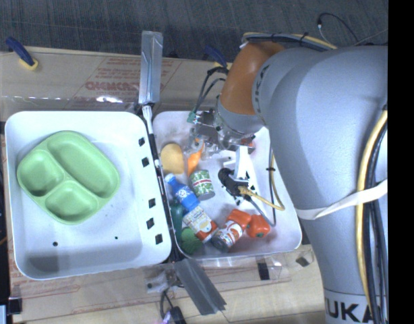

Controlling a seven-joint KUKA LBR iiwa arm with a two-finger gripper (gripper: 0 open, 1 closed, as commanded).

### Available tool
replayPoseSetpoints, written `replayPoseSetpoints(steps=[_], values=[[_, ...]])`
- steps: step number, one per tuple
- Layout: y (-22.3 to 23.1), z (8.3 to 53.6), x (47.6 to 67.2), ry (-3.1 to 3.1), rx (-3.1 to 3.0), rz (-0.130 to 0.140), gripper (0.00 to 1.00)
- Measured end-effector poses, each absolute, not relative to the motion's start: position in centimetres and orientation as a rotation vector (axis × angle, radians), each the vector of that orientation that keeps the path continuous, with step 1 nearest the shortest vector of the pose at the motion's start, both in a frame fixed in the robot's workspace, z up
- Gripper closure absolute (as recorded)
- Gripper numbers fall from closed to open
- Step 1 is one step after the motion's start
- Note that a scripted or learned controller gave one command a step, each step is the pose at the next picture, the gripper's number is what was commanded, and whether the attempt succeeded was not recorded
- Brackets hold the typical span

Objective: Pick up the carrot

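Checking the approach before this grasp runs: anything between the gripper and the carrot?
Nothing visible. The gripper is right over the carrot in the right bin. The yellow lemon-like fruit sits close on the carrot's left and the green-labelled can just below it, crowding the sides.

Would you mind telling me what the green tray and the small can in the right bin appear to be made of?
The green tray looks like moulded plastic with a matte finish: one even colour, soft rounded edges on its three compartments, no sharp glints. The can looks like metal or a plastic imitation wrapped in a printed green and white label; its pale rim hints at metal, but the view is too coarse to be sure.
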State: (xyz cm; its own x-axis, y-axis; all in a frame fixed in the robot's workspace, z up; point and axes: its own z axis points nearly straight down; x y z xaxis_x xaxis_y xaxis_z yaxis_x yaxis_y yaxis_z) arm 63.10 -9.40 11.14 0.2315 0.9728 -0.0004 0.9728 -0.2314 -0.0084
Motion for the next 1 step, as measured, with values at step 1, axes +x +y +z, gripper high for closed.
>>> replayPoseSetpoints(steps=[1], values=[[-5.16, 19.21, 60.91, -1.504, -2.756, 0.003, 1.00]])
